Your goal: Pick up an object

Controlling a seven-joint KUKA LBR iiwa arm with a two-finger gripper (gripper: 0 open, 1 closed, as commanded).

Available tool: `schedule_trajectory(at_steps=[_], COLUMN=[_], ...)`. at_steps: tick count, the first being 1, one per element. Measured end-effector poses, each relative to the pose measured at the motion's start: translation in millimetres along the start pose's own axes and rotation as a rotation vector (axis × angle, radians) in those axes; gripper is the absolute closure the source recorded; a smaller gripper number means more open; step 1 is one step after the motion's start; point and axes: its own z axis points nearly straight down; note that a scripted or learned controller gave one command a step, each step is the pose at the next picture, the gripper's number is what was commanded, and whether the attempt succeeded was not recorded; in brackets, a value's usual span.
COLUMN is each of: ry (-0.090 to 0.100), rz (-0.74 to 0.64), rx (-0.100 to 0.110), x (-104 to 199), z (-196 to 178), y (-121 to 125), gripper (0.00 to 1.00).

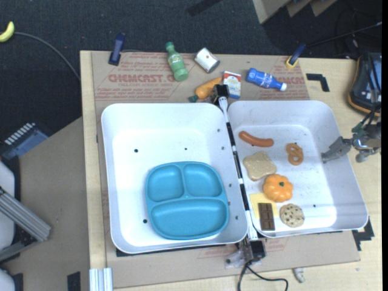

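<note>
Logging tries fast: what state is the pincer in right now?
Pincer: cannot be told whether open or closed; it sits at the right bin's right edge, nothing visibly held.

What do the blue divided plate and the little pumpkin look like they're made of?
The blue divided plate looks like moulded plastic, matte to satin: one uniform colour, with soft rounded ridges between its three compartments. The pumpkin appears to be a plastic or rubber toy: even orange with a smooth, faint sheen, though the view is too coarse to be sure.
</note>
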Motion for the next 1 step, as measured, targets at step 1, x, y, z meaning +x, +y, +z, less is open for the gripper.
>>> schedule_trajectory(at_steps=[1], ry=[0.003], rz=[-0.002], rx=[0.003], x=[83.0], z=[55.2], y=[-3.0], gripper=[0.00])
